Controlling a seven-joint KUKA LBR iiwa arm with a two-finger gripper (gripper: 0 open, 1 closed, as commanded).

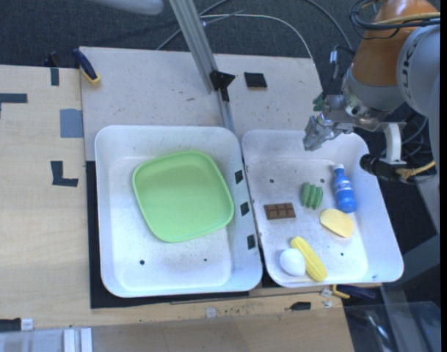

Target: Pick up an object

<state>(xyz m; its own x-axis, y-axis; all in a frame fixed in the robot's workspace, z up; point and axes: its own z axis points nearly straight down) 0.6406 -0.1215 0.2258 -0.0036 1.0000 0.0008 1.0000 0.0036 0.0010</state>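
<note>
Camera view frames were taken from above the surface at a slant, and the end effector was seen over the far edge of the right bin, hanging from the grey arm with its orange band, which reached in from the right. Whether anything was gripped could not be told, as the tip was too small and dark; nothing was seen held beneath it. No object lay directly under it, only bare white bin floor.

Nearest to the end effector, toward the bin's middle, a small green ridged item was found, and just beside it to the right a blue bottle with a white cap was lying roughly along the bin's length. Just below the bottle a yellow wedge-shaped piece was placed. Left of the green item a brown chocolate bar was lying flat. At the near edge a yellow corn cob was seen touching a white egg on its left.

Further out, the left bin was occupied by a light green square plate, set flat and slightly turned. A metal pole was seen rising from between the bins at the far side.
</note>
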